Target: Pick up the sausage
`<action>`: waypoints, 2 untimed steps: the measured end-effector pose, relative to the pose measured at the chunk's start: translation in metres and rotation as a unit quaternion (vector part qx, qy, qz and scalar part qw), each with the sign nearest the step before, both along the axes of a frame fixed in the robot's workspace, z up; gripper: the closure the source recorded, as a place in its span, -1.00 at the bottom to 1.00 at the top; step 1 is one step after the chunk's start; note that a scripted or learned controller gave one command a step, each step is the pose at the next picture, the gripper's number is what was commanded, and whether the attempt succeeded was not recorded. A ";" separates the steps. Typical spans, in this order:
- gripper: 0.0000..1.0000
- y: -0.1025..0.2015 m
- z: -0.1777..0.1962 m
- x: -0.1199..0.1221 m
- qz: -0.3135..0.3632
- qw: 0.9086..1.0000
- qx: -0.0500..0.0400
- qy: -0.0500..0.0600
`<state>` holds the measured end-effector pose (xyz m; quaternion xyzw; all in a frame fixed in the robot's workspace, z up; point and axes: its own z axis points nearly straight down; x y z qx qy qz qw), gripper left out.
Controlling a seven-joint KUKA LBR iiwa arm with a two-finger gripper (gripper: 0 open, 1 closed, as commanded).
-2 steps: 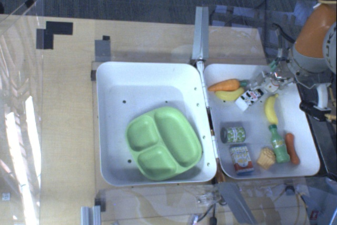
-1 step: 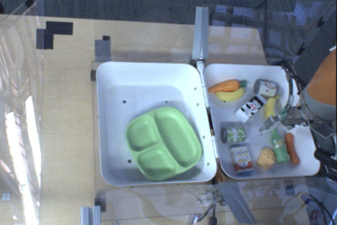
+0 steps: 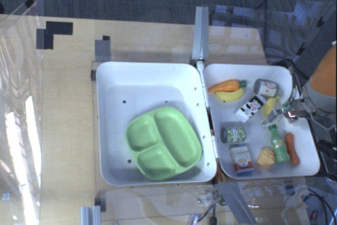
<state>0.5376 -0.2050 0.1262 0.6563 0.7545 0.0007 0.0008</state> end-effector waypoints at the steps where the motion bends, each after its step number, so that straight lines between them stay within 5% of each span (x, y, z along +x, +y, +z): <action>1: -1.00 0.039 0.000 0.011 -0.010 1.000 0.000 0.000; 2: -1.00 0.003 0.010 -0.042 -0.020 1.000 0.000 0.001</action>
